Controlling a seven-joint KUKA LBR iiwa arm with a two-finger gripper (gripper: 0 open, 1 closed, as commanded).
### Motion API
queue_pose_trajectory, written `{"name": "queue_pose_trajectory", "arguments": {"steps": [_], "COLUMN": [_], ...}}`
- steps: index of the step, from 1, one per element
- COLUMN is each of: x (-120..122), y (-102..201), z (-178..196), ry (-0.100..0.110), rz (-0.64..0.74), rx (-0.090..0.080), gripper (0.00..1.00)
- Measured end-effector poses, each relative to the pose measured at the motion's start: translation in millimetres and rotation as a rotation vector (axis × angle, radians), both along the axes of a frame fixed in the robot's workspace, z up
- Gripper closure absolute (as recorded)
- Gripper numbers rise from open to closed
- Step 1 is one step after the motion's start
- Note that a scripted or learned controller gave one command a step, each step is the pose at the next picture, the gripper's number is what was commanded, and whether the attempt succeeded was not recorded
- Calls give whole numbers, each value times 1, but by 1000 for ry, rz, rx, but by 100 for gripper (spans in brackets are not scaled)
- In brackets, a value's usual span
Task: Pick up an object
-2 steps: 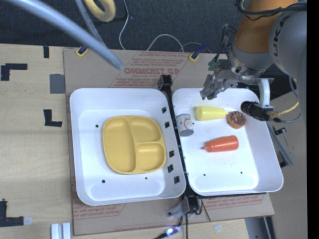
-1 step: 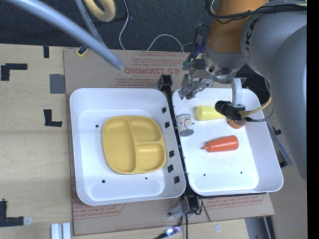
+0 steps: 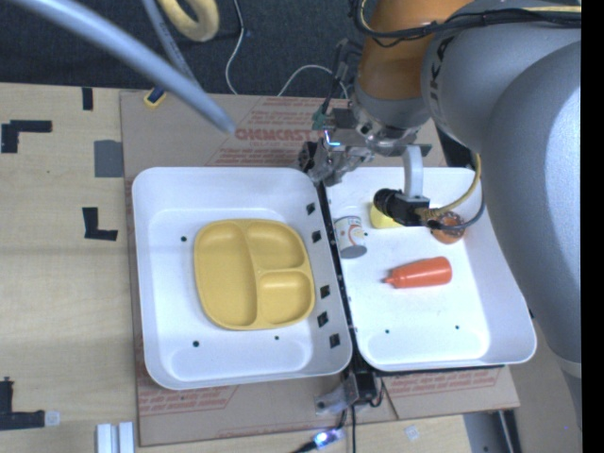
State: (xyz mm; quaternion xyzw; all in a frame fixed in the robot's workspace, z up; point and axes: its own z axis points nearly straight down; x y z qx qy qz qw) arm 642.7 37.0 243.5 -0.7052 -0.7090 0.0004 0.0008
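Noted gripper (image 3: 327,156) at upper centre; spread or pressed together, cannot tell. Found orange toy carrot (image 3: 418,273) lower right of it, lying left-to-right in right bin (image 3: 425,333).

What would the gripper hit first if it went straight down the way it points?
Likely the shared rim of the two shallow white bins, near their far edge; the gripper hangs over it. Depth is unclear.

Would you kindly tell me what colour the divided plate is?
The divided plate is plain yellow, seen best in the camera view.
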Motion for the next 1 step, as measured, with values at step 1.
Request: {"name": "queue_pose_trajectory", "arguments": {"steps": [1], "x": [3], "y": [51], "z": [1], "ry": [0], "rz": [1], "rx": [1], "gripper": [100]}}
